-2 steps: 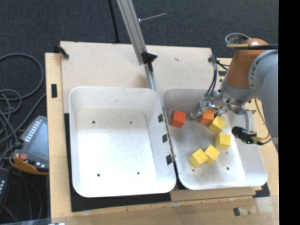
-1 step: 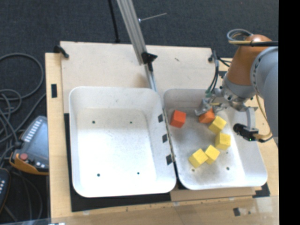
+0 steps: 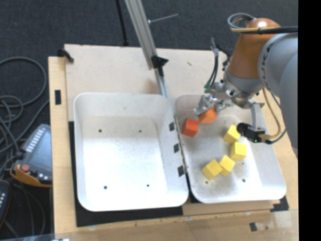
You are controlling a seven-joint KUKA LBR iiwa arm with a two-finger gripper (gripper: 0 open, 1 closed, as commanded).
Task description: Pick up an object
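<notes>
left bin (image 3: 125, 149): open floor | right bin (image 3: 266, 185): four yellow cubes (image 3: 225, 157), two orange blocks (image 3: 190, 127) crowd middle | slanted pole (image 3: 143, 34) overhangs divider

Six blocks (image 3: 231, 134) lie in the right bin (image 3: 266, 185).

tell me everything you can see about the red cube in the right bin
The red cube is a small, matte, orange-red block, foam or plastic by its look. It rests tilted on the floor of the right bin, near the bin's left wall in its upper part. An orange block lies just up and right of it, under the tool. Four yellow blocks lie apart, lower right.
</notes>
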